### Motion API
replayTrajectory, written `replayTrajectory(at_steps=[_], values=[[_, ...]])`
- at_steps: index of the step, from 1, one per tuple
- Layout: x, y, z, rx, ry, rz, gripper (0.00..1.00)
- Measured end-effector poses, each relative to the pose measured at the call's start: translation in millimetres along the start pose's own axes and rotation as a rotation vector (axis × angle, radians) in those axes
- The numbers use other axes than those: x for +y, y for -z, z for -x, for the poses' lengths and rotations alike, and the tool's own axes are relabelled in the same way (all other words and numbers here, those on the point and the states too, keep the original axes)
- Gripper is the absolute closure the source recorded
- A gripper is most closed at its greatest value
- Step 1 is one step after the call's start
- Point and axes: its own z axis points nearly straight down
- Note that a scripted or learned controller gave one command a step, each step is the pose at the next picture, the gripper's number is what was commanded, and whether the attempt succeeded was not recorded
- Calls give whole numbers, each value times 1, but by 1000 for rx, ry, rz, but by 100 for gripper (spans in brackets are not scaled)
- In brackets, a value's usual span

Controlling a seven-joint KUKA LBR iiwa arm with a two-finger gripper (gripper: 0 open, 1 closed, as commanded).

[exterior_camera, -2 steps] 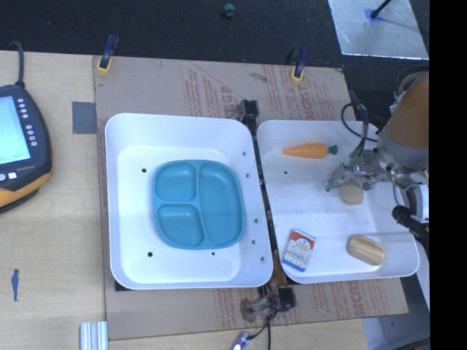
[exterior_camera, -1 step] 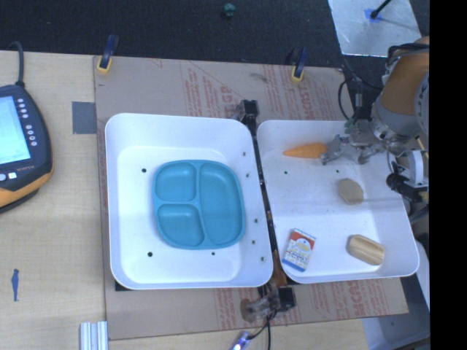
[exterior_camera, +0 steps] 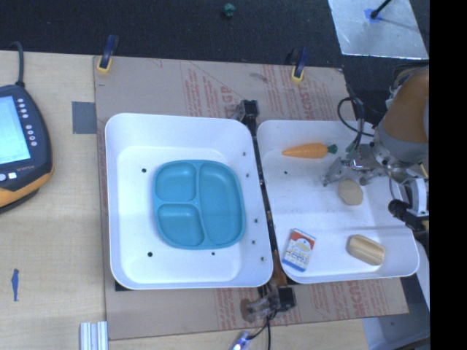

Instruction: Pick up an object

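Note:
My gripper (exterior_camera: 349, 175) hangs over the right bin (exterior_camera: 292, 195) in its upper right part, with the grey arm and its orange band (exterior_camera: 408, 111) coming in from the right. It stands open, and nothing is between its fingers. A pale beige round object (exterior_camera: 351, 193) lies just below the fingertips, close to them or touching. An orange carrot with a green tip (exterior_camera: 306, 151) lies to the upper left of the gripper. A tan bread roll (exterior_camera: 365, 249) rests near the bin's lower right corner. A small white, red and blue carton (exterior_camera: 298, 249) sits at the lower left.
The left bin (exterior_camera: 124, 195) holds a blue divided plate (exterior_camera: 198, 203). A teach pendant (exterior_camera: 18, 148) lies on the bench at far left. Clamps (exterior_camera: 298, 65) pin the cardboard sheet at the back. Black cables (exterior_camera: 354, 119) loop beside the wrist.

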Motion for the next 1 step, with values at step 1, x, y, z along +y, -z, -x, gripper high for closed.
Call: replayTrajectory(at_steps=[1], values=[[-25,0,10,0,0,-1,0]])
